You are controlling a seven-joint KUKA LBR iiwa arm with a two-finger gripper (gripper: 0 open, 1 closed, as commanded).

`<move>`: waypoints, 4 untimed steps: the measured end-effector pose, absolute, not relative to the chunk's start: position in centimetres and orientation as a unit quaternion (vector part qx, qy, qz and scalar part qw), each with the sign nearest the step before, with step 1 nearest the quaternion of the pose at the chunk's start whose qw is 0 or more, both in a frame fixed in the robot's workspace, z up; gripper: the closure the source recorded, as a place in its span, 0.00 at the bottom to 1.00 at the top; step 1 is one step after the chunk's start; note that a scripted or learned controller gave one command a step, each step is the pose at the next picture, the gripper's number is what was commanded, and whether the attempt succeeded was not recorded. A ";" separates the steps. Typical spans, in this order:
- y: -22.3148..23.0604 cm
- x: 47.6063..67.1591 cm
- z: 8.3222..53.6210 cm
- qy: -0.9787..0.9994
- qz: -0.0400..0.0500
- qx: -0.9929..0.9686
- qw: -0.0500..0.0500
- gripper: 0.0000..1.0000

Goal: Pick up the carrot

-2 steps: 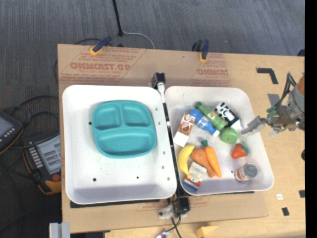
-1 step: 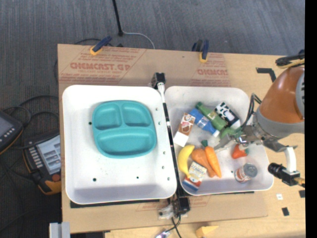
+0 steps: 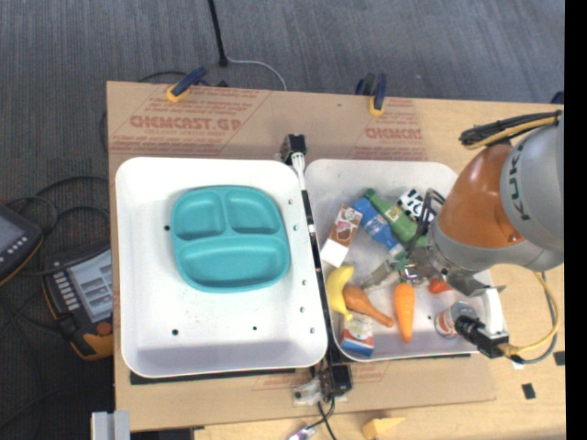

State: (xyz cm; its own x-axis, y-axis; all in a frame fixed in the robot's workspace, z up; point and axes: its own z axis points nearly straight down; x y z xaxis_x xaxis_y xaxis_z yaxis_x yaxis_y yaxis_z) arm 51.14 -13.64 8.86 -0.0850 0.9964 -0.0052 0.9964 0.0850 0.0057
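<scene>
Brown cardboard bench [image 3: 183, 122], two white bins [image 3: 138, 319], grey carpet around

Carrot [image 3: 404, 311] upright in cluttered right bin [image 3: 381, 170], teal tray [image 3: 229, 237] in left bin [image 3: 138, 337]

A single camera sits fixed above the worktop [image 3: 229, 122] and looks down at a slant, its far edge toward the top of the frame. It stands far enough back to take in both white bins whole: the left bin [image 3: 138, 337] and the right bin [image 3: 385, 168] lie side by side across the middle. Grey carpet [image 3: 92, 26] shows beyond the worktop at the top and left. The arm [image 3: 500, 209] enters from the right side of the frame.
</scene>
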 end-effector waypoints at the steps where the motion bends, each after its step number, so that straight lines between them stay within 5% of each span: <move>1: -13.5 51.3 9.9 0.737 0.002 0.676 0.005 1.00; 2: -13.6 51.3 9.9 0.737 0.002 0.676 0.005 0.00; 3: -12.4 48.8 9.1 0.869 0.001 0.496 0.009 0.00; 4: -12.0 49.3 8.9 0.797 0.003 0.604 0.005 0.00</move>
